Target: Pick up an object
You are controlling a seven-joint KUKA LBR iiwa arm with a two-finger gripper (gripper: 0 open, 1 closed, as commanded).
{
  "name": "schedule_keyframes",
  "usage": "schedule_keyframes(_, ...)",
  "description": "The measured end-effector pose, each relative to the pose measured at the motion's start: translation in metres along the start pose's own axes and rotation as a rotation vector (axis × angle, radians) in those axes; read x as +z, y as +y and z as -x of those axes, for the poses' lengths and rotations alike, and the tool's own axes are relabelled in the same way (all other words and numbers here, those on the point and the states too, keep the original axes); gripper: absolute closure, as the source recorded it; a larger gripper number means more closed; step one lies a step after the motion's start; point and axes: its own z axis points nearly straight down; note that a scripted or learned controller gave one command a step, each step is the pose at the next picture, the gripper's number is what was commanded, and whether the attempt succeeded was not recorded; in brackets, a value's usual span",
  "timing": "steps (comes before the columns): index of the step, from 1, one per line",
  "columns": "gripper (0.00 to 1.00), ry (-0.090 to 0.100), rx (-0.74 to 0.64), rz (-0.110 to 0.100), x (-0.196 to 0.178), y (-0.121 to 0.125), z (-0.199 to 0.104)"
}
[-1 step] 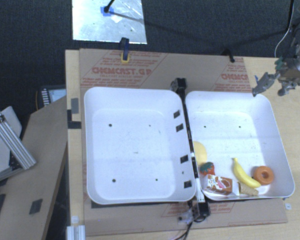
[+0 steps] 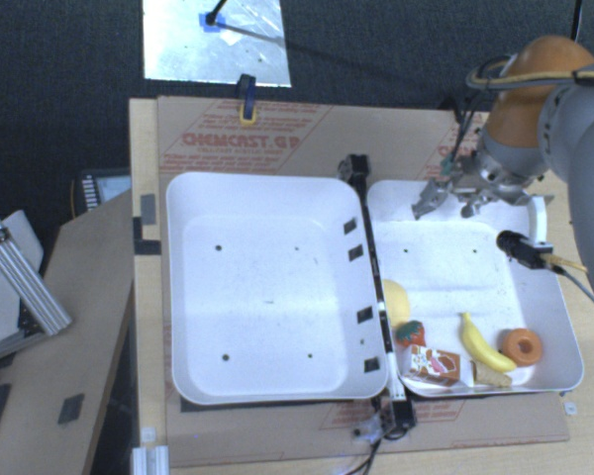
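Right now the candidates all sit in the right bin [image 2: 445, 265], bunched at its near edge. Banana [image 2: 482, 342]: largest, light, stiff plastic by the look, curved and slick, so grab across the mid-body, not the tips. Printed packet [image 2: 437, 365] lies flat, thin, hard to get fingers under. Orange ring [image 2: 522, 345] is small and probably soft; pinch across its rim. Yellow ball-like piece [image 2: 396, 301] sits against the divider, awkward access. Gripper [image 2: 453, 199] hovers over the bin's far edge, well apart from the items, fingers spread open, holding nothing.
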Motion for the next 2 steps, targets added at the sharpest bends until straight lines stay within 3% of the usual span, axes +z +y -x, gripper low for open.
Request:
schedule_keyframes(1,0.00,-0.001,0.002,0.001,0.052,-0.001,-0.047)
schedule_keyframes(2,0.00,0.012,0.004,0.007,-0.009,0.002,-0.103)
